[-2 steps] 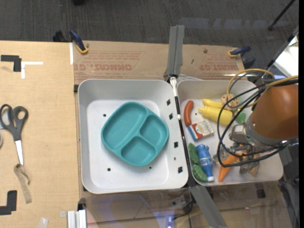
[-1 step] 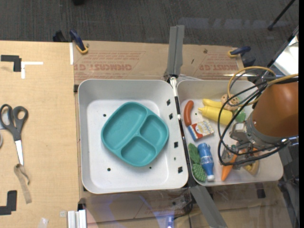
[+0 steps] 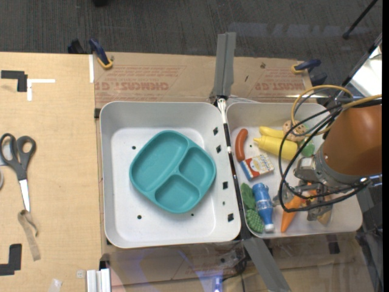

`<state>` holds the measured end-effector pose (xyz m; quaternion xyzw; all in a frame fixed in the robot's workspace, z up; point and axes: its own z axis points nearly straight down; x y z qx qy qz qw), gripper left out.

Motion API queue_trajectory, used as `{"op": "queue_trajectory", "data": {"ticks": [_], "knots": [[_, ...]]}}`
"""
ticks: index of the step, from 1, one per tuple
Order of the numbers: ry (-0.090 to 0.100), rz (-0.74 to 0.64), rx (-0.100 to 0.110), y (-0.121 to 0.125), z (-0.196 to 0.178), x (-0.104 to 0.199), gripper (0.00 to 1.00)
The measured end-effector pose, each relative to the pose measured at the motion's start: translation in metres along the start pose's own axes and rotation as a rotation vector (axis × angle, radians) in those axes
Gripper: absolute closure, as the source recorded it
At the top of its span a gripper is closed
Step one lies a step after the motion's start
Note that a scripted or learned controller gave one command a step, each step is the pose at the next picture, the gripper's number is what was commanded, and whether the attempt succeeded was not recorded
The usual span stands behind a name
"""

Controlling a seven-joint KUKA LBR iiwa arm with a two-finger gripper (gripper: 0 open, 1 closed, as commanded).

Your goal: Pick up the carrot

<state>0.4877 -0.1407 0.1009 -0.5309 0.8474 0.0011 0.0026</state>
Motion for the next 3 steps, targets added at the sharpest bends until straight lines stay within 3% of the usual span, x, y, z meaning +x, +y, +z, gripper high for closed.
{"op": "queue_trajectory", "data": {"ticks": [1,2,3], "knots": [[-0.003,0.001,0.001,-0.001,-0.009,-0.002,1.0],[0.001,-0.328,0.0,-0.007,-0.045,-0.005,1.0],[0.0,-0.608,-0.003,0.027,-0.125,-0.046,1.0]]}}
